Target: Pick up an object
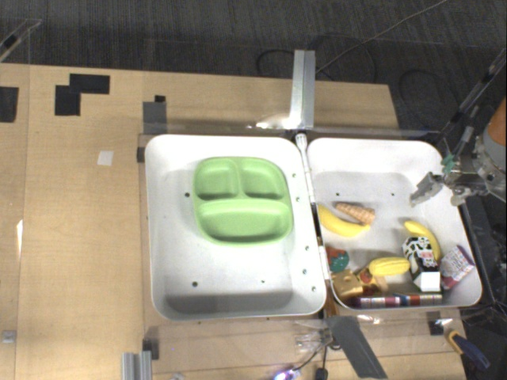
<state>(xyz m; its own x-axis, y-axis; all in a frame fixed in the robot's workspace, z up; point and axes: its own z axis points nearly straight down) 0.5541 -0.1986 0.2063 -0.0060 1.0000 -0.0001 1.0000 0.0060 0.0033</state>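
The gripper (444, 182) hovers at the right bin's (372, 161) right edge; I cannot tell its state. The banana (342, 223) lies well apart, to its left and lower.

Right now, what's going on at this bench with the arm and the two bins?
A robot arm reaches in from the right, its claw hanging over the upper right part of the right bin. Nothing shows between its fingers, so no pick has happened yet. That bin's lower half holds a banana, a small cow figure and other small toys crowded together. The left bin holds a green divided plate, untouched.
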